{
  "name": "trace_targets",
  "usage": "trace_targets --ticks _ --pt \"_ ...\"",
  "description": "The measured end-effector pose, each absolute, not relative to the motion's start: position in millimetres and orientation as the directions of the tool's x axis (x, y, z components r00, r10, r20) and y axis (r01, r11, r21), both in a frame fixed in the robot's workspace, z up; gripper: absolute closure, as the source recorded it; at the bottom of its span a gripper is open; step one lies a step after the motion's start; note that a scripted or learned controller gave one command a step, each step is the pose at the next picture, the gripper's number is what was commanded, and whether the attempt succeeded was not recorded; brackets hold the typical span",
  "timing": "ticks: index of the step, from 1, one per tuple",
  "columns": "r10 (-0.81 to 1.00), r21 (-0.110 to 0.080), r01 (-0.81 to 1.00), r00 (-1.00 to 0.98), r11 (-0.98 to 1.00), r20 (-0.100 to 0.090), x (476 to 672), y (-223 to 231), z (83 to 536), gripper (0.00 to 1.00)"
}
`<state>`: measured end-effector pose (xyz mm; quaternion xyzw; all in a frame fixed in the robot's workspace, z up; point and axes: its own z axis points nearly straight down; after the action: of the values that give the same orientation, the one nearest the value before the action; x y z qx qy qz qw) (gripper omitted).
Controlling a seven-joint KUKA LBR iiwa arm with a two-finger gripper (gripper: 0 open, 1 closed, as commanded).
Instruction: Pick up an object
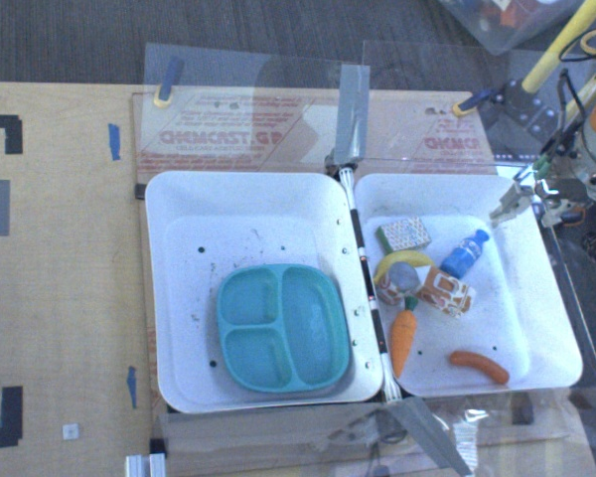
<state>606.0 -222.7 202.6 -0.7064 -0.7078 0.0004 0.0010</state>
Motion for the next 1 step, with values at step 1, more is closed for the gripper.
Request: trace_targets --ticks 1 --pt "0.997 0.012 0.997 -0.075 0.075 0.004 603.8 -215.8 102.7 0.0"
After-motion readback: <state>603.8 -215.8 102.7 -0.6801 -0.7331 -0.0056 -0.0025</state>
